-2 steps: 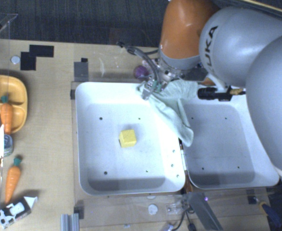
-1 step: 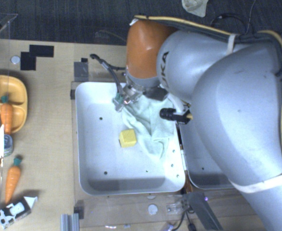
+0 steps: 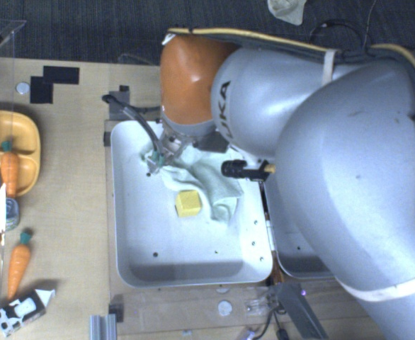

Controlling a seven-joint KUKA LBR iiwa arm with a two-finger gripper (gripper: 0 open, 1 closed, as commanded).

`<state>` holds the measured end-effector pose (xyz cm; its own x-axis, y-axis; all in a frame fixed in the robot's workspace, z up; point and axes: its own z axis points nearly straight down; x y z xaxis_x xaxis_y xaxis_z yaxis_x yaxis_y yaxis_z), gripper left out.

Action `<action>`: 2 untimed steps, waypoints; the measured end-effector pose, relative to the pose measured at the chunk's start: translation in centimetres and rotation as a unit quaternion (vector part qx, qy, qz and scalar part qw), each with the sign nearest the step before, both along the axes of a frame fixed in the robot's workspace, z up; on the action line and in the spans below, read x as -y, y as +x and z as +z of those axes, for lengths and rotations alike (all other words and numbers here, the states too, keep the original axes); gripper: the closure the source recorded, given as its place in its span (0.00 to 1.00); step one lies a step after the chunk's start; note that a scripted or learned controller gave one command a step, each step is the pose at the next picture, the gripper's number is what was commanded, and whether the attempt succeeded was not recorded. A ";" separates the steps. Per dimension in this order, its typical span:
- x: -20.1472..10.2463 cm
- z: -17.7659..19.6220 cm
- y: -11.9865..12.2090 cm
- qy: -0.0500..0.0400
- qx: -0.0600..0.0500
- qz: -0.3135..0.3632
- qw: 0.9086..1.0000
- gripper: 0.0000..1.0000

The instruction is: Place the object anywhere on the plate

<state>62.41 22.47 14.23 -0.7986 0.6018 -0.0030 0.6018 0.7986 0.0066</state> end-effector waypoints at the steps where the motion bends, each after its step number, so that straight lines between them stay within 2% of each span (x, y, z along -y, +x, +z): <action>1: 1.4 8.3 3.6 0.000 0.003 0.048 0.999 1.00; 2: 7.5 12.9 3.8 -0.001 0.005 0.092 0.996 1.00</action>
<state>66.23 14.98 27.10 -0.8953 0.4453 -0.0119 0.4452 0.8954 0.0093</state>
